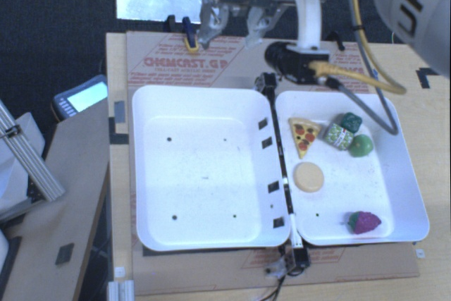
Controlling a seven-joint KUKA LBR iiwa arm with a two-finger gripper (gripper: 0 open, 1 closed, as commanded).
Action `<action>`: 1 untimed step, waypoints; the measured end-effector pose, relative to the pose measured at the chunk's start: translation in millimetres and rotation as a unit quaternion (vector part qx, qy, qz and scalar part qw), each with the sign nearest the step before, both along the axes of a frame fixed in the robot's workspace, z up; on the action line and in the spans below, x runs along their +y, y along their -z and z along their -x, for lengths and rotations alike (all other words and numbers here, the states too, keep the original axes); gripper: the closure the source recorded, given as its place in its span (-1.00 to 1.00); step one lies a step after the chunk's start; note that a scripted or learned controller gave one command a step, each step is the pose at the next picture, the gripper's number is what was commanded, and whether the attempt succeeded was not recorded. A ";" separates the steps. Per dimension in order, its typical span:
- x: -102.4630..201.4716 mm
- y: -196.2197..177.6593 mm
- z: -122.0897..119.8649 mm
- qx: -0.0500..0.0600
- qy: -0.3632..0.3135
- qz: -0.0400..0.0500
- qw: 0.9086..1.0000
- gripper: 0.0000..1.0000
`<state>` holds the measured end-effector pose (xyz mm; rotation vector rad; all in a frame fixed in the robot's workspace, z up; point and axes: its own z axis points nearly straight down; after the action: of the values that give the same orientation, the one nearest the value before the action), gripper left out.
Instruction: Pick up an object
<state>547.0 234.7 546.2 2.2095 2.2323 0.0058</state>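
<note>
The two-finger gripper hangs spread and empty beyond the bins, while the flat pizza-slice toy, tan round disc and neighbours lie in the right white bin, so its fingers risk sliding over these thin pieces.

**Counter and what rests on it**

The pale wooden counter carries a flat brown cardboard sheet printed with red lettering. On that sheet sit two shallow white plastic bins, touching side by side: the left-hand white bin lies below the fingers, and the right-hand white bin lies below and to their right.
</note>
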 end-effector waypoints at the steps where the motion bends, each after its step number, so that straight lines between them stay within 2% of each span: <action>1: 0.0 0.0 0.0 0.000 0.000 0.000 1.000 -1.00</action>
<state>547.0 234.7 546.2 2.2095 2.2322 0.0059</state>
